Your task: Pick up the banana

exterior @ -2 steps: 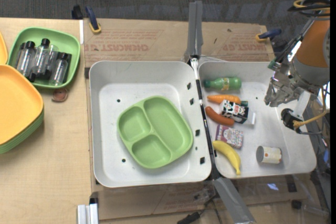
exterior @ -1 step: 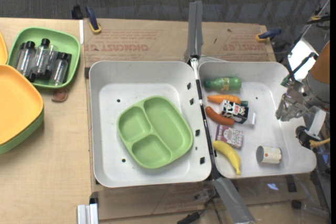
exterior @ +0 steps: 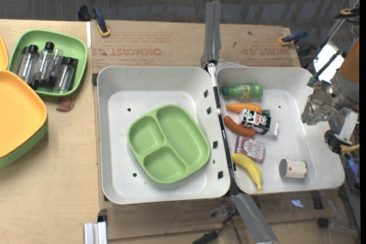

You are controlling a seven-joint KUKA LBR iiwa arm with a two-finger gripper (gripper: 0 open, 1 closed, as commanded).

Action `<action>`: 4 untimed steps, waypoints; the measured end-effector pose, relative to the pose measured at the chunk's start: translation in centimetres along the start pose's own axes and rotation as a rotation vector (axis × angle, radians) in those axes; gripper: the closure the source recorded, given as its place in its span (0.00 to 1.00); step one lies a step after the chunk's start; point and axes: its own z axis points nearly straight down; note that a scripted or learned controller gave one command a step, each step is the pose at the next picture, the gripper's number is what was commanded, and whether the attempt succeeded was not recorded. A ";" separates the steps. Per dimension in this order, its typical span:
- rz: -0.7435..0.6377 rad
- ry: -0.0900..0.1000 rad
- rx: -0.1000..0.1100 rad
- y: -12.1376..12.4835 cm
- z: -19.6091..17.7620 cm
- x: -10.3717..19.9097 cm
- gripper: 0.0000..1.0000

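Observation:
The yellow banana (exterior: 249, 170) lies in the right bin (exterior: 320, 177), near its front left corner, with one tip pointing toward the front edge. My gripper (exterior: 315, 116) hangs over the bin's right side, well to the right of the banana and farther back. Its fingers stand open with nothing between them.
Right bin: green bottle (exterior: 243, 90), carrot (exterior: 244, 107), red sausage (exterior: 239, 126), black-and-white carton (exterior: 255, 119), pink packet (exterior: 250, 149) touching the banana, white cup (exterior: 293, 168). Left bin (exterior: 114, 117): a green divided plate (exterior: 168, 143). On the bench's left stand a green tray of bottles (exterior: 48, 63) and orange plates (exterior: 20, 123).

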 end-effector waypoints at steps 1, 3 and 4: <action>0.246 -0.001 0.001 2.0 -1.8 2.3 1.00; 0.558 -0.001 0.001 0.7 0.9 0.0 1.00; 0.769 -0.002 0.002 0.7 0.6 1.2 1.00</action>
